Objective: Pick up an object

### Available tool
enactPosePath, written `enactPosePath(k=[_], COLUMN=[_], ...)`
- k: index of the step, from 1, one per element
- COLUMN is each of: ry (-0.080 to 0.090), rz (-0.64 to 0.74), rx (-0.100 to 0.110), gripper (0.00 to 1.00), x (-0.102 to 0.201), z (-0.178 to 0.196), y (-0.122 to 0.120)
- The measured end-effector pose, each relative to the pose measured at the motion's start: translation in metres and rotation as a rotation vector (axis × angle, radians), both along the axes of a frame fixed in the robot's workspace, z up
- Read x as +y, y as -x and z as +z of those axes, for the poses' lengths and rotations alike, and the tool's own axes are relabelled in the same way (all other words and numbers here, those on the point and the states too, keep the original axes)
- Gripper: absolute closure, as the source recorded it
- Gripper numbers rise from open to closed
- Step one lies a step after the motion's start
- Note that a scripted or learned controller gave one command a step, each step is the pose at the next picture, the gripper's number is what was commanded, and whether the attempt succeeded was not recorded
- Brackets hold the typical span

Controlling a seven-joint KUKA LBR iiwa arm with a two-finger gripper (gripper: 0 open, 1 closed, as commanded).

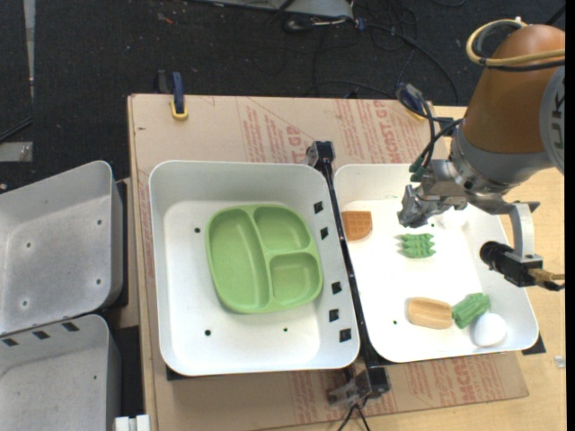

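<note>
**Inspector:** White plastic, two shallow bins side by side. The left bin [180,196] carries a green divided plate [265,259] near its middle. The right bin [377,182] carries the loose pieces: an orange block [358,224] at its nine o'clock against the inner wall, a small green ridged piece [417,245] near centre, and at five o'clock a tan piece [429,312], a green piece [470,309] and a white egg-shaped piece [490,329], the three touching or nearly so.

**Assistant:** And the arm?

**Inspector:** The gripper [419,206] hangs over the right bin, just at twelve o'clock of the green ridged piece. Nothing shows between its fingers. Whether they stand wide or narrow I cannot tell; the view is too dark there.

**Assistant:** Why that position?

**Inspector:** My judgement: the green ridged piece is the likely target, standing apart from its neighbours, so it allows a clean approach. The pick is not yet made.
</note>
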State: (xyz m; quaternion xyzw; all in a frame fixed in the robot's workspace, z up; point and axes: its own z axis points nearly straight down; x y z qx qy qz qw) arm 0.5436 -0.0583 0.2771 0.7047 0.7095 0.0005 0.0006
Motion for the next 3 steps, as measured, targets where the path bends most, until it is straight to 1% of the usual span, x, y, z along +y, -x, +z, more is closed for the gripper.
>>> enactPosePath(k=[2,3], ry=[0.000,-0.001], rz=[0.000,0.001], rx=[-0.001,0.000], gripper=[1.00,1.00], x=[0.087,0.140], z=[-0.009,-0.024], y=[-0.050,-0.071])
